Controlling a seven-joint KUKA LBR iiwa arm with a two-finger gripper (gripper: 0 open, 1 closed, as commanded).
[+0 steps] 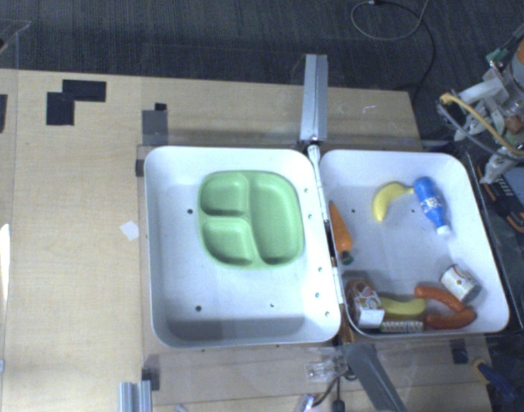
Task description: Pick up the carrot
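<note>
The carrot (338, 228) is orange and slim. It lies lengthwise against the left wall of the right bin (478, 221), close to the divider between the two bins. My gripper (497, 163) hangs at the end of the arm (508, 101) just beyond the right bin's far right corner, well away from the carrot and outside the bin. Nothing shows in its grasp.
The right bin also holds a yellow banana (388, 198), a blue bottle (430, 202), a small can (460, 282), red sausages (444, 308), a second banana (400, 305) and a snack packet (365, 302). A green divided plate (251, 217) sits in the left bin (172, 256).
</note>
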